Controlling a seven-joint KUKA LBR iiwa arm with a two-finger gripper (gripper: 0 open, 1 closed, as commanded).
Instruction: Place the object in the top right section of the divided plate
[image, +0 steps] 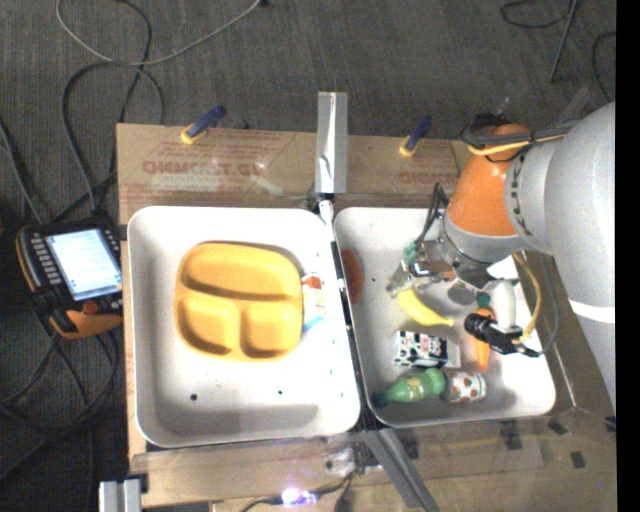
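Your gripper (432, 272) hangs low in the right bin (370, 235), near its middle, right over the banana (420, 306); whether the fingers are spread or closed you cannot tell from here, since the wrist and its fittings hide them, and nothing shows the fruit between them. The banana lies just below the gripper, curved, with a black-and-white carton (421, 347) beside it toward the bin's near edge, then a green bottle (416, 385) and a small cup (467, 385) by the near wall, and an orange carrot (479, 340) to its right. If the banana is your object, it is probably a light, stiff plastic toy with a smooth, slippery skin; take it across the thick middle of the curve, not at a tapering end, where it may squirt out. The plate (241, 298) sits in the left bin (150, 400), well apart, its top right section bare.
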